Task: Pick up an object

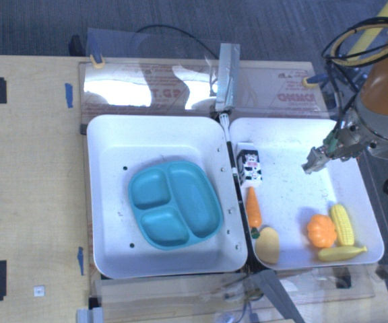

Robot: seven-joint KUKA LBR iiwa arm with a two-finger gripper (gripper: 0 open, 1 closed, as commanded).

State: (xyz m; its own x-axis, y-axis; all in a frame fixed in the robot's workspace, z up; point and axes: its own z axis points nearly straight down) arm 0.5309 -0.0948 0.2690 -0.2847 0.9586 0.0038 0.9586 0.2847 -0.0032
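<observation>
The right bin (295,147) holds several toy foods. An orange pumpkin (321,230) lies near the front right, with a yellow corn cob (343,223) beside it and a yellow banana (341,252) just in front. An orange carrot (253,208) and a pale yellow pear-like fruit (267,244) lie along the bin's left wall. A small black-and-white cow figure (250,167) sits further back. My gripper (313,166) hovers over the right bin's right side, behind the pumpkin and corn, with nothing visible between its fingers.
The left bin (106,140) holds a blue three-compartment plate (174,204). A metal divider post (227,76) stands at the back between the bins. Cables (356,39) and the arm crowd the right edge. Wooden bench lies to the left.
</observation>
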